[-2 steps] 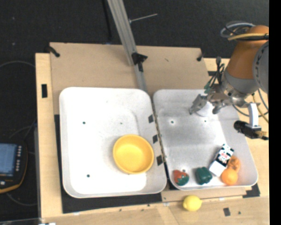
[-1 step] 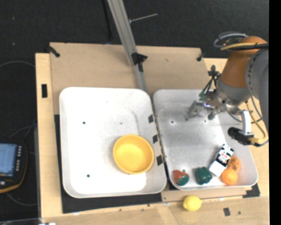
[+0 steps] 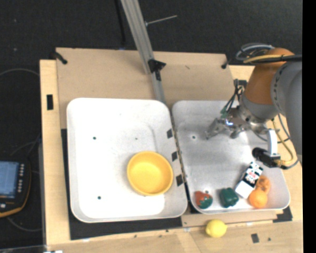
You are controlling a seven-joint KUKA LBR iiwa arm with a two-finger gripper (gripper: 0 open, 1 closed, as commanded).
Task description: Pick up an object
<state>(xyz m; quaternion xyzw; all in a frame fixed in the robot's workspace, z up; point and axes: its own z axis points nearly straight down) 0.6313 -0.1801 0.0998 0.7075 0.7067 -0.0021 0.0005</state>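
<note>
Over the right bin's (image 3: pixel 200 115) far edge your gripper (image 3: pixel 224 126) hangs spread and empty; closing there risks missing the toys (image 3: pixel 229 196) clustered along its near edge.

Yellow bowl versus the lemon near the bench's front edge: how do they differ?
The yellow bowl sits inside the left bin; the lemon lies on the bench outside both bins, just below the right bin. The bowl is far larger than the lemon. The bowl is an open, hollow round dish facing up; the lemon is a small solid oval. Both are yellow, and both lie apart from the gripper.
</note>
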